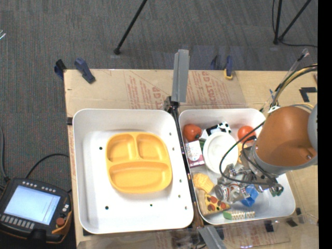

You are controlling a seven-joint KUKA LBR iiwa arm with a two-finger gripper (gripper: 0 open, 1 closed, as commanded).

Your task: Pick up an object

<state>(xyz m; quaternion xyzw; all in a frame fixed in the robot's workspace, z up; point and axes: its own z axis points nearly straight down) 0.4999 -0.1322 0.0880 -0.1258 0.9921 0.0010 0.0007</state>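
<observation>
Looking down from the camera view, the two white bins sit side by side so the arm can take toys from one and have room in the other. The left bin [83, 191] has a yellow plate [139, 161] with three parts in its middle. The right bin [288, 204] is full of small toys. The arm [285, 136] comes in from three o'clock and bends down over the right bin, because that is where the things to grab are. Its gripper [233, 188] is low, at about six o'clock in that bin, right among the toys. I cannot tell how the gripper stands or if it has anything, because wires and metal parts hide it. A small blue block [251, 197] lies just beside it and looks like the nearest thing to pick. It is bright blue and boxy with flat sides, so it should be easy to pinch. A pizza slice [213, 203] lies at seven o'clock in the bin. A white plate [218, 152] sits near the middle, and a red tomato [191, 132] is at eleven o'clock.
</observation>
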